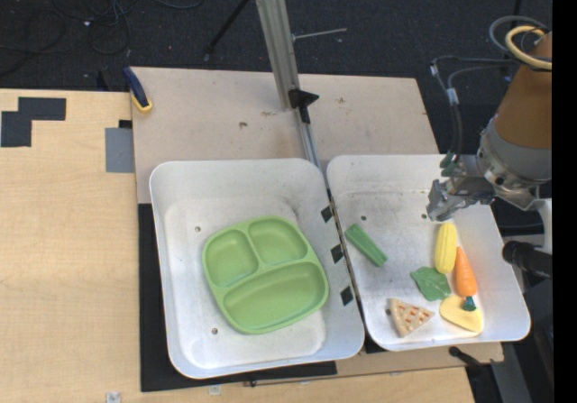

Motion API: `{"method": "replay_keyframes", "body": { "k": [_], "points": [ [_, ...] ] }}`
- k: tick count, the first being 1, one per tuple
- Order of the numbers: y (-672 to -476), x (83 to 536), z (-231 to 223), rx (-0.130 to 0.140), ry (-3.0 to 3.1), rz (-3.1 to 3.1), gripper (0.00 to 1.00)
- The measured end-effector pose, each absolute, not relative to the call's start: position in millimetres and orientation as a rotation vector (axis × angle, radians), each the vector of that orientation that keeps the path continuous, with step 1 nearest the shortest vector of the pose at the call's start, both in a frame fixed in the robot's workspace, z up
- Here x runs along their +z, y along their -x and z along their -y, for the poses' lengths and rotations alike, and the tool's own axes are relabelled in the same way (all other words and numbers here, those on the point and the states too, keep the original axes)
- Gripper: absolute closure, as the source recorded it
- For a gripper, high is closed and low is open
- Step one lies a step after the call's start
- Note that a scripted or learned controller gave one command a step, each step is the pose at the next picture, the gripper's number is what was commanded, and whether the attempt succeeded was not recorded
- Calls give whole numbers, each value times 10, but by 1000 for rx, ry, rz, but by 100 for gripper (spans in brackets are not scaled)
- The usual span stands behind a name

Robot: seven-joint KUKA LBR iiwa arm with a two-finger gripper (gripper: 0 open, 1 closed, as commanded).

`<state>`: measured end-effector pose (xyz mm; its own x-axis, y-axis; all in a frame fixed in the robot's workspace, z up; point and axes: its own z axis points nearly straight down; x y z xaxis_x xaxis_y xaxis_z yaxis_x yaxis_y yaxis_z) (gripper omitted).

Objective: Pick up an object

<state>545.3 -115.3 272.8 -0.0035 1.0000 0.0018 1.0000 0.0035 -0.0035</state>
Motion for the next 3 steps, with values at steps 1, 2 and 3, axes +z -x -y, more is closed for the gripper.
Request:
{"method": "replay_keyframes", "body": {
  "k": [1,2,3],
  "points": [
    [-5591,2564,724,3,2214,2222,100],
    [-5625,2541,145,3,2213,2224,100],
    [-5656,2409,-416,5,2213,2222,100]
  ]
}}
